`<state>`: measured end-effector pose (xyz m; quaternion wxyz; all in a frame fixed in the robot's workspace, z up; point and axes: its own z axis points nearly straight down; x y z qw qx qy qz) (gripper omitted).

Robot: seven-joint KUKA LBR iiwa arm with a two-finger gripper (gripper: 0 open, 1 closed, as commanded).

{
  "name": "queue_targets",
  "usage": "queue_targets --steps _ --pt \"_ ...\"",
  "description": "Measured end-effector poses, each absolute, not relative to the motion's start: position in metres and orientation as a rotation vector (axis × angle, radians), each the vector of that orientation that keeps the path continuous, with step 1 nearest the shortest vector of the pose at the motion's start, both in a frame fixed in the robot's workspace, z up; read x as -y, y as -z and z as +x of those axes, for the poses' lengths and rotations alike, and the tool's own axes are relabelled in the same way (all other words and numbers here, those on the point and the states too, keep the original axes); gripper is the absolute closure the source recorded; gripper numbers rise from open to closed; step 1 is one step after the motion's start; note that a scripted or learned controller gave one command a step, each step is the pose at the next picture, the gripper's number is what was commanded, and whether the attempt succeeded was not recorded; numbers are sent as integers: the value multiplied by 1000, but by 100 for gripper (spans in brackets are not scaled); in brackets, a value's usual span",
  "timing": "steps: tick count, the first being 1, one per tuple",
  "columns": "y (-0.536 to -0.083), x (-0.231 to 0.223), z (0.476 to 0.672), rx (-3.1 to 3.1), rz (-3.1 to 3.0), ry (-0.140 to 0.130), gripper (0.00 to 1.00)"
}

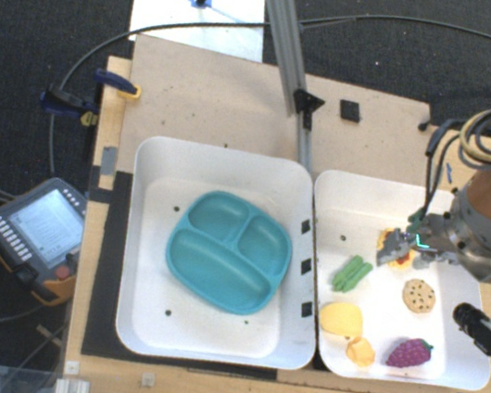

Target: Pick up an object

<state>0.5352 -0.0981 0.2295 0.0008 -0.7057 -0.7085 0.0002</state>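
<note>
Dark carpet w/ cables around a tan board surface (243,106); teach pendant (37,234) on floor at left. Two shallow white plastic bins side by side. Left bin (137,304) holds a teal divided tray (229,252), smooth, rounded. Right bin (459,370) holds green pea pod (352,274), yellow lemon-like fruit (342,318), small yellow-orange piece (361,352), round cookie (418,295), purple grapes (409,352). Tool (398,249) sits low over right bin's upper part, near an orange-red item (424,260); can't tell if it grips anything.

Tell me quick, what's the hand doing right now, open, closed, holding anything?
Hand: over the right bin, next to an orange piece. Open or closed cannot be told from this view, nor whether it holds anything.
</note>
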Motion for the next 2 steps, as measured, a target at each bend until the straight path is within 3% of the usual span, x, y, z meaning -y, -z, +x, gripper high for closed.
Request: queue_targets --steps 1,2 --pt "-231 98 536 2227 -2217 3 0" --pt "-172 94 543 2222 -2218 -2 0"
